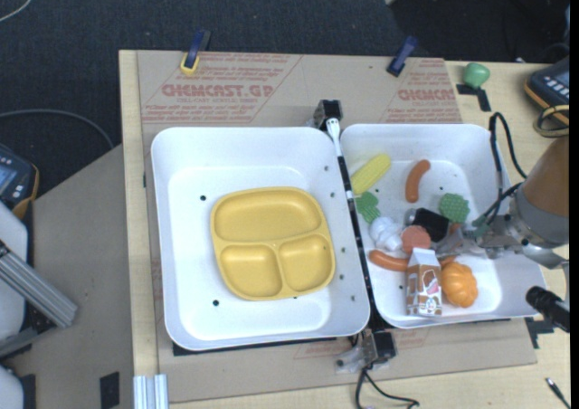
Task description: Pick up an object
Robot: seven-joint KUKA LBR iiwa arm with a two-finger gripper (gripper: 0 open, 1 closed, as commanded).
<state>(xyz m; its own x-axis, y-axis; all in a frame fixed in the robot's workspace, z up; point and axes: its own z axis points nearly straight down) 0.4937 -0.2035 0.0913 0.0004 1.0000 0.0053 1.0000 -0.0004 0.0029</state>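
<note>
The right bin (479, 149) holds several toy foods. A yellow corn cob (371, 172) and an orange sausage (415, 179) lie at the back. There are two green pieces, one (367, 208) by the left wall and one (454, 207) further right. Toward the front are a white piece (387, 233), a black object (425, 218), a red round piece (416, 238), a second sausage (389, 261), a brown-and-white carton (424, 282) and an orange fruit (459, 282). My gripper (461, 237) reaches in low from the right, just above the orange fruit and beside the red piece.
The left bin (176, 217) holds a yellow divided plate (270, 242). A black divider clamp (327, 112) sits between the bins at the back. Cables run along the right bin's right wall (499, 149). A green ball (476, 74) lies on the bench behind.
</note>
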